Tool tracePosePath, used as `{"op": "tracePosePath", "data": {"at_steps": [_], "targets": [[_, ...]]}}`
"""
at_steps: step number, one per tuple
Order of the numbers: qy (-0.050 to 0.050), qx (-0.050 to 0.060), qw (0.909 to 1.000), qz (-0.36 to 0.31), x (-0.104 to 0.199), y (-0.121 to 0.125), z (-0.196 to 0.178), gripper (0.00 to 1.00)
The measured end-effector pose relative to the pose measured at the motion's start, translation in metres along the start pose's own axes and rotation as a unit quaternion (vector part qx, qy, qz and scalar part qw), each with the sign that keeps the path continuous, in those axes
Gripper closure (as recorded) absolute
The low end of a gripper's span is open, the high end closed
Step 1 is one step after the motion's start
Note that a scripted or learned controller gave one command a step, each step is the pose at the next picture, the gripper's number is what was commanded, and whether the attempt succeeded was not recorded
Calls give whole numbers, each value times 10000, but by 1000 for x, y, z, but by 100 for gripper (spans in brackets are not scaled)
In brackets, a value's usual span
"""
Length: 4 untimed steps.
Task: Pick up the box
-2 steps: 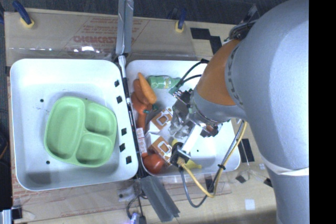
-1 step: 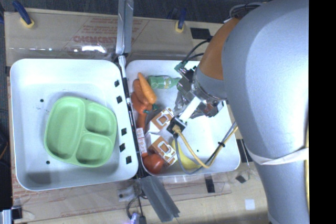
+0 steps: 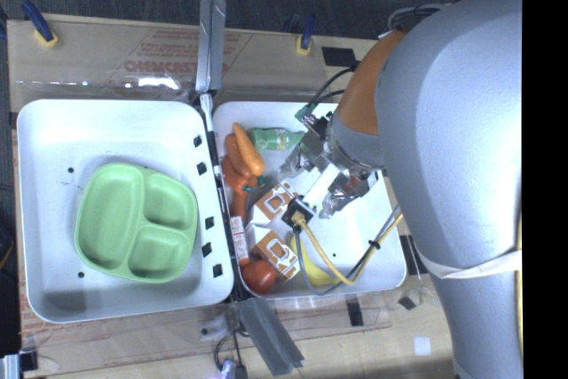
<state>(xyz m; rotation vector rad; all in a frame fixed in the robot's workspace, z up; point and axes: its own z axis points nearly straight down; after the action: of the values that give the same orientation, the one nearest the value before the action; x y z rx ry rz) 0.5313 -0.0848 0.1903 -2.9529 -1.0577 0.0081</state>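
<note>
Arm (image 3: 453,146), grey and bulky with an orange band (image 3: 359,98) above the wrist, is reaching in from the right and covering much of the right side of the scene. Beneath it, a cardboard-covered bench (image 3: 106,58) is bearing two shallow white bins side by side. The left bin (image 3: 35,191) is holding a pale green divided plate (image 3: 133,222), which is lying flat near its middle. The right bin (image 3: 377,271) is holding a cluster of items crowded along its left wall. A yellow banana (image 3: 315,266) is curving along the near edge. Orange carrots (image 3: 248,151) are lying at a slant near the far left corner, with a green packet (image 3: 273,138) just beside them. Two small brown-and-white boxes are sitting in this bin: the upper box (image 3: 273,202) is resting just below the carrots, and the lower box (image 3: 280,255) is lying nearer the front, touching a red tomato (image 3: 257,277). The gripper (image 3: 306,186) is hanging low over the right bin, just beside the upper box. Whether it is grasping anything or standing released cannot be told from this angle.
</note>
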Motion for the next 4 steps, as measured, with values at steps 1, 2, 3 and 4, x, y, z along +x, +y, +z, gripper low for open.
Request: {"op": "tracePosePath", "data": {"at_steps": [1, 2, 3, 4], "targets": [[16, -9, 10000, -46, -65, 1, 90, 0], [2, 3, 9995, 302, -11, 0, 100, 0], [-11, 36, 9997, 260, -10, -1, 91, 100], [10, -10, 10000, 80, 29, -123, 0, 100]]}}
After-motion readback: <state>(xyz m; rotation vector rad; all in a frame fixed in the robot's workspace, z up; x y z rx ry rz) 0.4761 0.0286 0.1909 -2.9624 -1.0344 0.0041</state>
